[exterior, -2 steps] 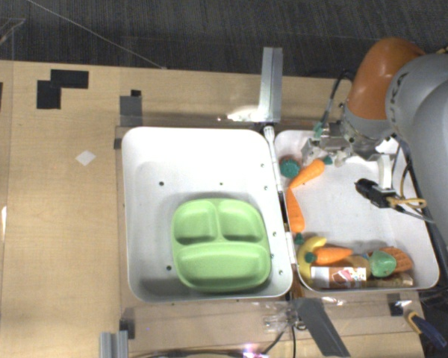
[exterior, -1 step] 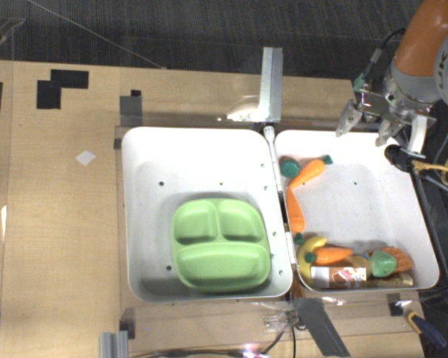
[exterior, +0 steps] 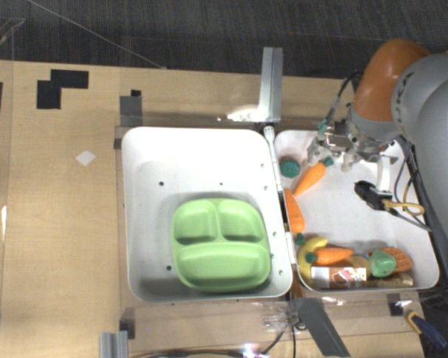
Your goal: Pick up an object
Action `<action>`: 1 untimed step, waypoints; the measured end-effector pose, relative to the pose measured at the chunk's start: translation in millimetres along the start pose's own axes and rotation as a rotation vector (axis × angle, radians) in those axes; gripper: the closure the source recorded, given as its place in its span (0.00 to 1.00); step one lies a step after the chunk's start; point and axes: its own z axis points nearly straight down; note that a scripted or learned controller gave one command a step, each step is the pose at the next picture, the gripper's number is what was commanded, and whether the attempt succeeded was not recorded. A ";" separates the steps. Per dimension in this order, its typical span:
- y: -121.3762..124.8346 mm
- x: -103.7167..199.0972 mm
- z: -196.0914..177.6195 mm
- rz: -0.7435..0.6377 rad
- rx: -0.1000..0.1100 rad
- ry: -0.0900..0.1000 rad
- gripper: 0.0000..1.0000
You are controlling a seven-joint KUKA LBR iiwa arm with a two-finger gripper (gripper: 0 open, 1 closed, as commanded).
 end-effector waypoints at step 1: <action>-44.6 4.3 12.3 -0.003 -0.009 0.000 0.00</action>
